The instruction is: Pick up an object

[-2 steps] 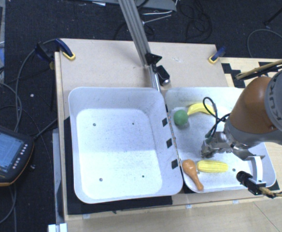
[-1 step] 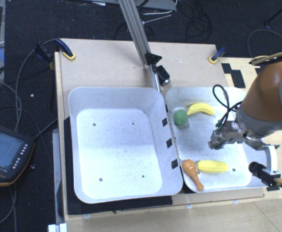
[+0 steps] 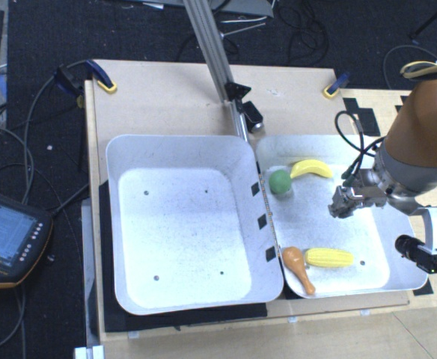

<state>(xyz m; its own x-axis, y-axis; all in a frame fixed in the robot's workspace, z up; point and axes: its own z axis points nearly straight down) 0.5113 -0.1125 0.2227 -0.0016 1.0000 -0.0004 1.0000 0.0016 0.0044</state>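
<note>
A: Entry, bench view. Where is the gripper (image 3: 341, 205)?

B: Over the right bin (image 3: 368, 238), toward its middle-right, hanging off the grey arm (image 3: 417, 137) with the orange band. Nothing sits between its fingers that I can see. Whether the jaws are parted or closed, I cannot tell; they are dark and too small from here.

A: Objects?

B: Four, all in the right bin. A banana (image 3: 311, 169) near the far edge, a green ball (image 3: 280, 182) just beside it on the left. At the near edge, a yellow corn cob (image 3: 328, 258), and an orange drumstick-shaped toy (image 3: 298, 268) touching the cob's left end, close to the bin's left wall.

A: Gripper relative to them?

B: Between the two pairs, apart from each.

A: Left bin (image 3: 181, 223)?

B: Bare white floor with a few dark dots.
</note>
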